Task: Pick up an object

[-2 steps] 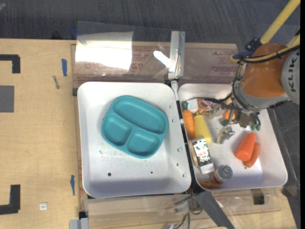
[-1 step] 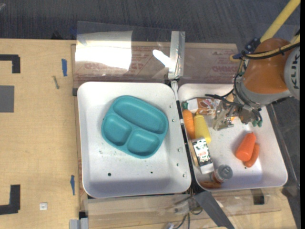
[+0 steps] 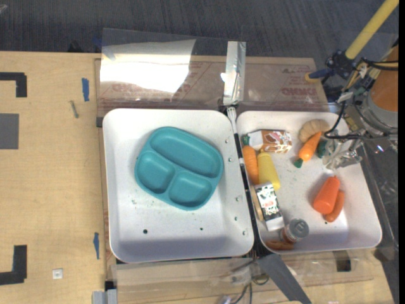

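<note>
My gripper (image 3: 340,154) hangs low over the upper right part of the right bin (image 3: 361,233), and the arm comes in from the right edge. Just left of it lie a small orange carrot (image 3: 308,148) and a tan bread roll (image 3: 313,129). An orange bottle (image 3: 327,196) lies below the gripper, apart from it. Along the bin's left wall sit a larger carrot (image 3: 251,163), a yellow piece (image 3: 268,170), a small printed box (image 3: 276,140), a black-and-white carton (image 3: 269,204) and a grey-lidded jar (image 3: 294,229).
The left bin (image 3: 126,227) holds a teal divided plate (image 3: 179,167). A clear plastic wall (image 3: 152,75) stands behind both bins. A yellow rod (image 3: 377,18) and cables sit at the top right near the arm.
</note>
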